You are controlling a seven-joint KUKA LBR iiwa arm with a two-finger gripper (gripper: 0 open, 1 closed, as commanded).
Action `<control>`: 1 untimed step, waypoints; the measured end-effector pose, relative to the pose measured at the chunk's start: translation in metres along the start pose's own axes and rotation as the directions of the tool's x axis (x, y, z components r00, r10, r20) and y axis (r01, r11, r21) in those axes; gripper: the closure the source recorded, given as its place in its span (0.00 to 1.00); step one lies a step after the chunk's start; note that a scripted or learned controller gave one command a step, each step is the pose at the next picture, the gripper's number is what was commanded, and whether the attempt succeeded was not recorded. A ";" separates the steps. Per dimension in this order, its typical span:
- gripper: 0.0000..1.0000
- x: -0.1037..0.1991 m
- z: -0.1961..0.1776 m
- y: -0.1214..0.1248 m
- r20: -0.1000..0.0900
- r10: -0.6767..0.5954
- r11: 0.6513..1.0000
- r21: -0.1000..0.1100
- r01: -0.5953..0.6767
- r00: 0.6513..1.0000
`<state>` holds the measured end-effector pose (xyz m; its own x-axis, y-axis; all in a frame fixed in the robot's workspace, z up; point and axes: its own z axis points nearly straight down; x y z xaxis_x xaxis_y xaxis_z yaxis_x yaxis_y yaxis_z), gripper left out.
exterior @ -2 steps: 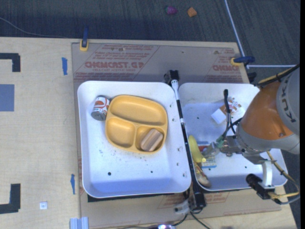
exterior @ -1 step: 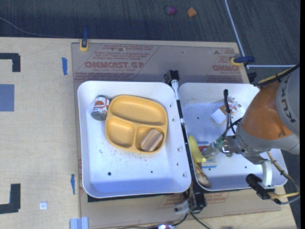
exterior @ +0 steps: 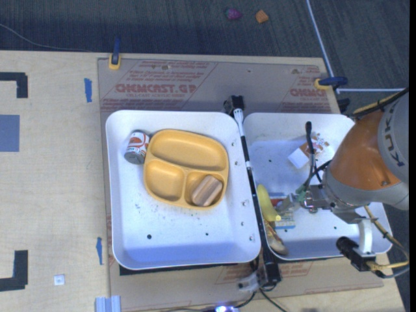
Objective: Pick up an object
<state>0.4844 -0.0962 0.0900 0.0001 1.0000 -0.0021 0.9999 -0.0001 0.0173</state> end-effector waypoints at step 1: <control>0.00 0.001 0.000 0.000 0.001 0.001 1.000 0.000 -0.001 1.000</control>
<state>0.4844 -0.0957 0.0900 0.0012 1.0000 -0.0031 0.9998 -0.0012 0.0175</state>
